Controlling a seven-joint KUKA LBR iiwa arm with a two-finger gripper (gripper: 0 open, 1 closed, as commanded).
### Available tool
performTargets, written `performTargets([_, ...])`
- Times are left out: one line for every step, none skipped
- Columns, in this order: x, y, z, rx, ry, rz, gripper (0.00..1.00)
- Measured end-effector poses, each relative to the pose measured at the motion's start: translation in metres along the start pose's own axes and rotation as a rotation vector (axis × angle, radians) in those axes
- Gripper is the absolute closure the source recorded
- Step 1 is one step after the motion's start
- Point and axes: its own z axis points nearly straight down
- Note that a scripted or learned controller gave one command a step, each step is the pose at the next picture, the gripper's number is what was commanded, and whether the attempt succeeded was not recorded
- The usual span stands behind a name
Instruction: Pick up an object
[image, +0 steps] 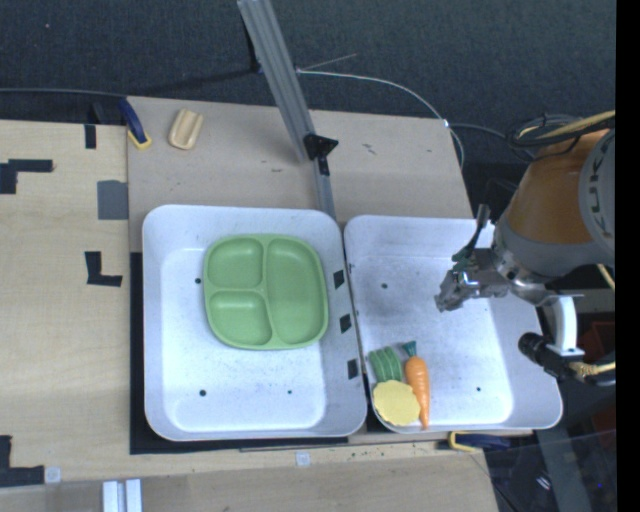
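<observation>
In the right bin (395, 250), an orange toy carrot (418, 386) with a green top (388, 361) lies near the front edge. Beside it, touching the front wall, is a round yellow piece (394, 402). My gripper (452, 292) hangs over the right bin's middle, up and to the right of the carrot and apart from it. Nothing shows between its fingers. A green divided plate (266, 290) lies in the left bin (170, 330).
A grey metal pole (285, 85) slants down from the top to the seam between the bins. A small tan block (185, 129) and a blue-yellow clip (134, 122) lie on the bench behind the left bin. Cables run at the right.
</observation>
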Motion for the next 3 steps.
performTargets([0.0,0.001,-0.017,0.002,0.001,0.0,1.0])
performTargets([0.048,0.017,-0.019,0.004,0.003,-0.005,1.0])
performTargets([0.097,0.028,-0.012,0.005,0.002,-0.005,1.0])
